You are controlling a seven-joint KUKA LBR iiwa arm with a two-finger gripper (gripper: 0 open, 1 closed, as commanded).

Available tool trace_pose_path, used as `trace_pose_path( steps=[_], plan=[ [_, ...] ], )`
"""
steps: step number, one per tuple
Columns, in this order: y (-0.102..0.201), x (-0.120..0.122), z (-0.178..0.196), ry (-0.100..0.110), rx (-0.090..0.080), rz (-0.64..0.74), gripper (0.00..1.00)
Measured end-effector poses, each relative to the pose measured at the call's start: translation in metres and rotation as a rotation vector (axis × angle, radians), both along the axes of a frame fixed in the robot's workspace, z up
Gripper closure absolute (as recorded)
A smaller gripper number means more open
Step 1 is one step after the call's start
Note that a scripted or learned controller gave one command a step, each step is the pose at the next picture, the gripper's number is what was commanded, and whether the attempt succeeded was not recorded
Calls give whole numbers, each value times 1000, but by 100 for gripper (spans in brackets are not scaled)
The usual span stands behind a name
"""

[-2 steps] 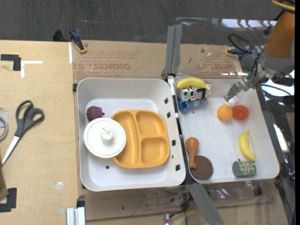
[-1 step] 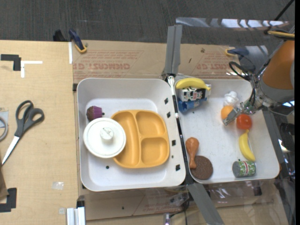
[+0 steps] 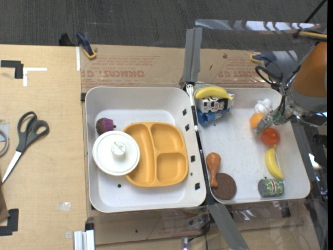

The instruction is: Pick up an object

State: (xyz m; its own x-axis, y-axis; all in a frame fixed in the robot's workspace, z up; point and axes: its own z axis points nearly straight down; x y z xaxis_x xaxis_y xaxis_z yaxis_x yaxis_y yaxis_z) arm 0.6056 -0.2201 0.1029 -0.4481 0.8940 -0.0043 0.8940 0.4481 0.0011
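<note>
Right at the bottom right of the frame, a small green-labelled can [image 3: 271,187] lies on its side in the right bin [image 3: 244,134]. To its left sits a dark round cookie [image 3: 225,186], touching a brown drumstick [image 3: 213,166]. Just above the can, a yellow banana [image 3: 273,163] lies lengthwise.

Moving up, here's the action: the gripper [image 3: 267,123] hangs at the right side of the right bin, tipped down and to the left. A red tomato [image 3: 270,136], round and glossy, sits just below the tip, touching or nearly so. An orange fruit [image 3: 257,120] sits just left of the tip, partly hidden by it. Whether the jaws are open or closed, I cannot tell from here; nothing is seen clearly between them. A white lump [image 3: 263,106] lies just above the orange.

Further up, in the bin's upper left corner, there's a second banana [image 3: 212,92] over a blue and white toy [image 3: 212,108].

Over in the left bin [image 3: 135,95]: a yellow divided plate [image 3: 156,152], a white lidded bowl [image 3: 116,152] overlapping its left edge, a purple piece [image 3: 105,124] above that.

Far left on the surface [image 3: 47,191], scissors [image 3: 26,134].
</note>
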Motion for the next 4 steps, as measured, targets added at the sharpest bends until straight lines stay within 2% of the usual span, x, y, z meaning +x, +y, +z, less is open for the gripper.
trace_pose_path(
  steps=[1,2,3,4],
  plan=[
    [83,30,-11,2,2,-260,100],
    [30,39,207,1,1,-289,100],
    [78,53,55,4,2,-294,100],
    [122,54,-9,0,3,-510,100]
  ],
)
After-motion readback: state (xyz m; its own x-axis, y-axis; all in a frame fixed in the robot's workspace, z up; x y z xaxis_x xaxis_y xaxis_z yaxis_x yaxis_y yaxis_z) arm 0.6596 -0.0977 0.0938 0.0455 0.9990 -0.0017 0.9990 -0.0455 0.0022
